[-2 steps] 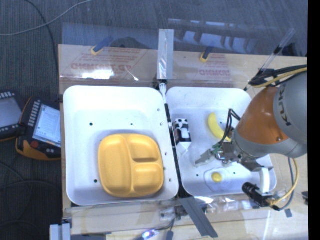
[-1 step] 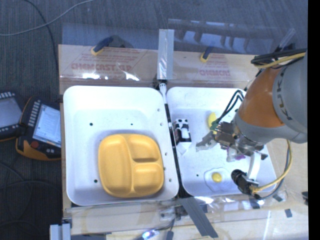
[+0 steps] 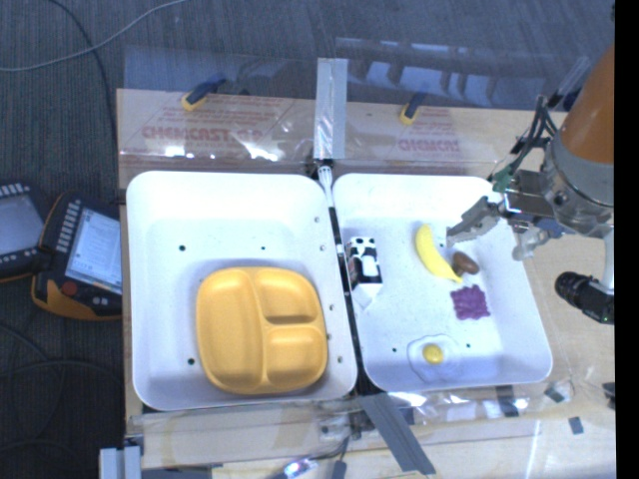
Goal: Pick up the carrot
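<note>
My gripper point(image 3: 496, 236) reaches in from the right over the right bin point(image 3: 519, 362). It is open, with one finger point(image 3: 467, 225) pointing left towards the banana and the other near the bin's right wall; nothing is between them. Just below and left of the fingers lie a yellow banana point(image 3: 432, 252) and a small brown object point(image 3: 464, 263) touching its lower end.
The right bin also holds a purple grape bunch point(image 3: 470, 302), a fried egg toy point(image 3: 432, 352) near the front wall and a black-and-white item point(image 3: 365, 260) by the left wall. A yellow divided tray point(image 3: 262, 327) lies in the left bin point(image 3: 160, 228).
</note>
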Motion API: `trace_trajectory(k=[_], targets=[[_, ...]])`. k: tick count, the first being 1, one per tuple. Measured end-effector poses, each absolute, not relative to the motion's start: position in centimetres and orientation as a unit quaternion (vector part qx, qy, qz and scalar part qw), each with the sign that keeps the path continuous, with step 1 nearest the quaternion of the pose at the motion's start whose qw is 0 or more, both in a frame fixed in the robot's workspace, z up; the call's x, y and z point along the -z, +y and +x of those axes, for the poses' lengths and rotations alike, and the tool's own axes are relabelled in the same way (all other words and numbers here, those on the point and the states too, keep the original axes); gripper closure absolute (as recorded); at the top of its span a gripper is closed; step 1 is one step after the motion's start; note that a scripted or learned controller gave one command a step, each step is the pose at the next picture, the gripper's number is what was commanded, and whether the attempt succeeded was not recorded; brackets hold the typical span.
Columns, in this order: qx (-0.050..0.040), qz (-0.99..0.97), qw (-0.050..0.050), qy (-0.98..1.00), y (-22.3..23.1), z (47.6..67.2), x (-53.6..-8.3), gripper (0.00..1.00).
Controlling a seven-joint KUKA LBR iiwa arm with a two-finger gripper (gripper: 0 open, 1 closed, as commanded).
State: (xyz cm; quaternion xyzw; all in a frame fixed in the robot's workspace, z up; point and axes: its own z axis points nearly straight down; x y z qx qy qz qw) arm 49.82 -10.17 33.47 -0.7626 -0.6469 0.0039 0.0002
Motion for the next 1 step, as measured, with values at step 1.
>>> trace_trajectory(k=[1], targets=[[-0.0034, -0.717, 0.004, -0.697, -9.26, 48.36, -19.44, 0.0]])
